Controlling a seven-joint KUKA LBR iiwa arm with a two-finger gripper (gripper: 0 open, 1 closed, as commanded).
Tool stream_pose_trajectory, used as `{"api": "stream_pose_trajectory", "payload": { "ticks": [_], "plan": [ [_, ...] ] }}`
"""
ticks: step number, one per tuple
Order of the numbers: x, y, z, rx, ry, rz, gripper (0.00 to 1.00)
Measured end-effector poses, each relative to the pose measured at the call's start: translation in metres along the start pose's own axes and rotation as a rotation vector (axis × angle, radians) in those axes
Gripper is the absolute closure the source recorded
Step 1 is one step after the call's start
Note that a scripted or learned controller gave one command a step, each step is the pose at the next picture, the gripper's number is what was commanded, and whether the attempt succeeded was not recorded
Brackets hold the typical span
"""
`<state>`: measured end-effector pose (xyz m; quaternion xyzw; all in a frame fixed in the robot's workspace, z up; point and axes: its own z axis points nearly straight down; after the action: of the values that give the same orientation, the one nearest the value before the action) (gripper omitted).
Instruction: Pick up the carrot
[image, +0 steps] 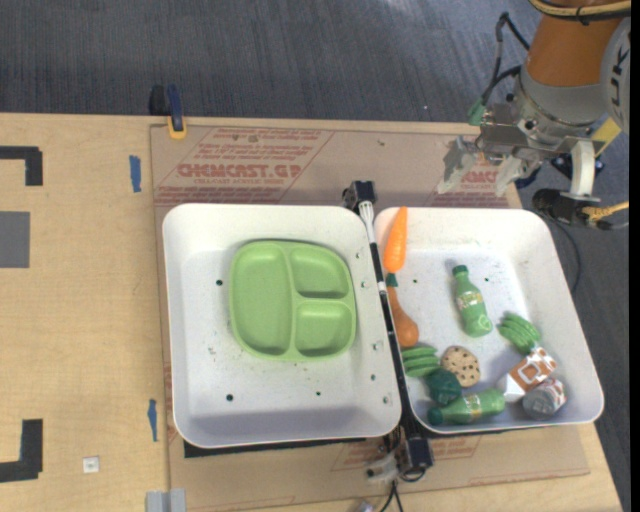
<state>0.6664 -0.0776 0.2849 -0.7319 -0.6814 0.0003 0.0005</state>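
the carrot (396, 238) is seen lying at the upper left corner of the right bin (520, 226), along the divide beside the left bin (190, 300), in which a green sectioned plate (293, 300) is set. the tool (482, 172) is held above the surface beyond the right bin's far edge, fingers spread, nothing grasped.

My arm (570, 60) is grey with an orange band above the wrist; black cables loop beside it, and my tool (482, 172) is pale metal.
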Motion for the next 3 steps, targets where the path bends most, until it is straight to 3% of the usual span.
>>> {"api": "stream_pose_trajectory", "payload": {
  "ticks": [1,2,3],
  "plan": [
    [0.046,-0.004,0.099,0.002,0.001,0.044,0.00],
    [-0.024,-0.006,0.183,0.001,-0.001,-0.068,0.00],
    [-0.037,-0.046,0.196,-0.010,0.004,0.227,0.00]
  ]
}}
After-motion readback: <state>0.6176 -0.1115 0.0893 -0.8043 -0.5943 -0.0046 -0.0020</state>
